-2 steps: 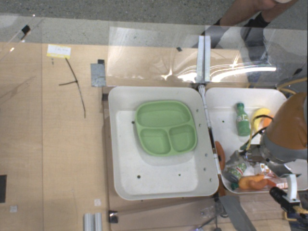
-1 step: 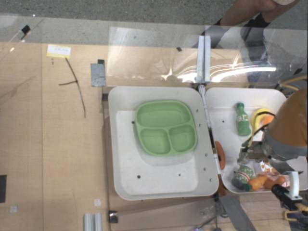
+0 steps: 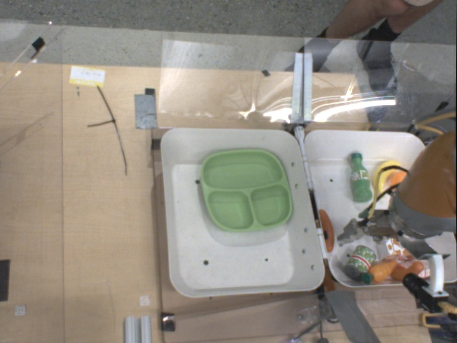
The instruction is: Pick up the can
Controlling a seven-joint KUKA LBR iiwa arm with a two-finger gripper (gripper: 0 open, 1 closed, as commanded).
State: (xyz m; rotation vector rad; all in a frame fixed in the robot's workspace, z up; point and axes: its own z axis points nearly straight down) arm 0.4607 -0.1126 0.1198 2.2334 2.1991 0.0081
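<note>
We locate the small green-and-white can (image 3: pixel 362 260) lying at the near end of the right-hand shallow white bin (image 3: pixel 335 164), just beside an orange carrot-shaped toy (image 3: pixel 397 269). A green plastic bottle (image 3: pixel 360 177) and a yellow banana toy (image 3: pixel 388 174) lie farther back. The grey arm with its orange band (image 3: pixel 433 184) hangs over this bin, and the gripper (image 3: pixel 368 225) sits just above the can. We cannot tell how its jaws stand. We judge the approach step to be in hand; the next move calls for a descent centred on the can, clear of the carrot.

The left-hand white bin (image 3: pixel 178 249) holds a green compartment plate (image 3: pixel 246 190).
</note>
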